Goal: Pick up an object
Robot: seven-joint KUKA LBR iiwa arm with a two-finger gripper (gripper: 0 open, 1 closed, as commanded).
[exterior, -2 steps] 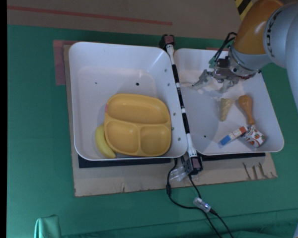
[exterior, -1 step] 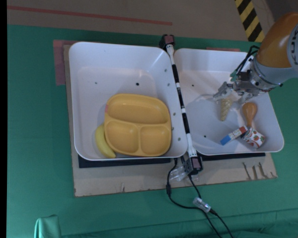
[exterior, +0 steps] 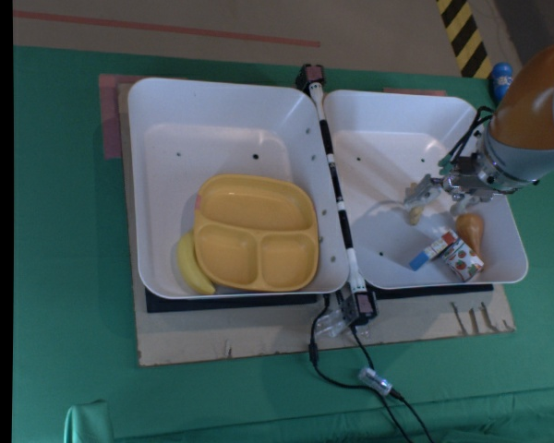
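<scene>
1. Over the right bin (exterior: 388, 118), the grey arm with its orange band reaches in from the right, its gripper (exterior: 425, 192) hovering low above the white floor; whether it is apart or together cannot be told at this size, and nothing shows between its tips.
2. Just below the gripper lies a small pale lump (exterior: 414, 215), judged the likeliest target because it sits closest.
3. Nearer the bin's right wall rest an orange pear-shaped piece (exterior: 471, 229), a small printed carton (exterior: 463, 260) and a slim blue-tipped box (exterior: 432, 251), clustered together toward the near right corner.
4. Across the divider, the left bin (exterior: 166, 118) holds a yellow compartment tray (exterior: 257, 233) of smooth moulded plastic, with a banana (exterior: 192, 266) tucked against its near left edge.
5. Both bins are shallow, glossy and round-cornered, set side by side on brown cardboard (exterior: 231, 335) over the green-covered tabletop (exterior: 65, 247), an arrangement that keeps loose items within reach.
6. Cables (exterior: 351, 367) trail from the near end of the divider.
</scene>
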